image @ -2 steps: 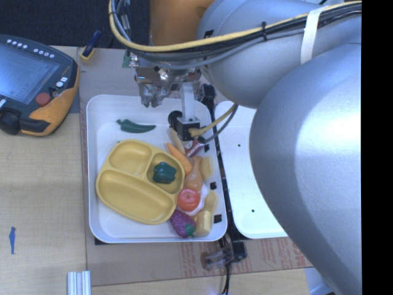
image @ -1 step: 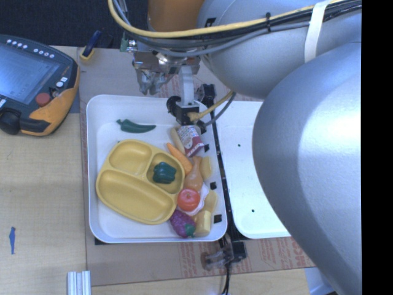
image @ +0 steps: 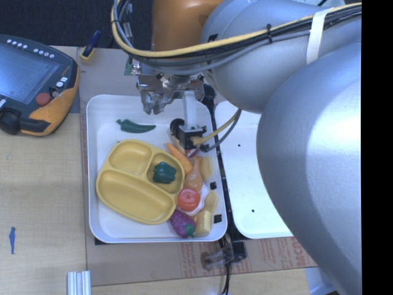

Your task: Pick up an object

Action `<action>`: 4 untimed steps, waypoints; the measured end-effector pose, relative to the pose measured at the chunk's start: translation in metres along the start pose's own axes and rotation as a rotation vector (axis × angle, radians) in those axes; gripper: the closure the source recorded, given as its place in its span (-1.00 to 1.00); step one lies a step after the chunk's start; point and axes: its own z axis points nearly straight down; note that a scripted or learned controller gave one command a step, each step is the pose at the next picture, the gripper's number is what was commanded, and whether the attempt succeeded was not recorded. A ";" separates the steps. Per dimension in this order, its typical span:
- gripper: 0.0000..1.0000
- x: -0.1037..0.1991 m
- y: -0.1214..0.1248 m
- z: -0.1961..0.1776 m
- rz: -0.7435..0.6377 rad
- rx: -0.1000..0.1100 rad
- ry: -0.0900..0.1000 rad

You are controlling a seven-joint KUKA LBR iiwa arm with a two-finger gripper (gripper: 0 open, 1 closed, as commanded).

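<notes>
My gripper (image: 156,105) hangs over the back edge of the left bin (image: 93,165), just right of and above a green chili (image: 136,126) lying on the bin floor. A yellow divided tray (image: 130,192) fills the bin's middle, with a dark green pepper (image: 164,173) in its right compartment. Along the bin's right side lie an orange carrot (image: 180,157), a red tomato (image: 189,199), a purple vegetable (image: 182,222) and yellow pieces (image: 205,219). I see nothing hanging under the gripper.
The right bin (image: 258,220) is largely covered by the arm's grey body. A teach pendant (image: 34,85) rests on the bench at the far left. Cables loop around the wrist above the gripper, and a black fitting (image: 184,131) sits by the carrot.
</notes>
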 end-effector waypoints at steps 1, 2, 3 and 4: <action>1.00 -0.008 0.028 -0.075 -0.001 -0.013 0.004; 1.00 -0.004 0.025 0.039 -0.002 0.004 -0.001; 1.00 0.002 0.028 -0.079 -0.004 -0.016 0.006; 1.00 0.010 0.026 -0.011 -0.006 0.002 -0.001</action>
